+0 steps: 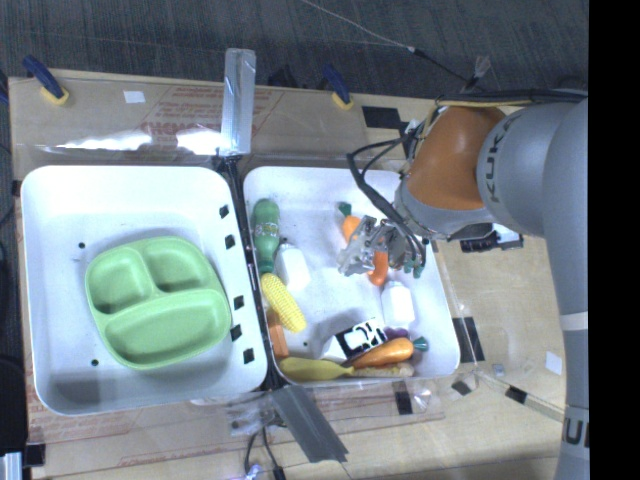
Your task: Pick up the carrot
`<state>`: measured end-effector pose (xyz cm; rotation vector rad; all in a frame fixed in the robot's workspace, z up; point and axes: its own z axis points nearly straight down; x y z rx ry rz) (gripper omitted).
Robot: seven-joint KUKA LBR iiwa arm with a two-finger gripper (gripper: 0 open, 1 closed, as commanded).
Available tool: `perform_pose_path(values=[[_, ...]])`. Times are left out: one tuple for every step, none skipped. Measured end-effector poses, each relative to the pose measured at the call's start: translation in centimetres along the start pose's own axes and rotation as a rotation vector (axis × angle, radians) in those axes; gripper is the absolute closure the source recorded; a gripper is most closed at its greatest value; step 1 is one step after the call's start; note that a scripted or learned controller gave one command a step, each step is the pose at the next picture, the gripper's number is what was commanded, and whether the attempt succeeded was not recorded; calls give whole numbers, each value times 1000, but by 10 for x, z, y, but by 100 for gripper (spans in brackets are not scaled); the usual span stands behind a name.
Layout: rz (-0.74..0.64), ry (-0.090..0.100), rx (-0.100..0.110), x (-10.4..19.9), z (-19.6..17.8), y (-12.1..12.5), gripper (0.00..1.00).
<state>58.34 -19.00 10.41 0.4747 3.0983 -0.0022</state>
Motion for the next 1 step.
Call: perform_pose_path(values=[[286, 4, 0, -4, -57, 48, 100]])
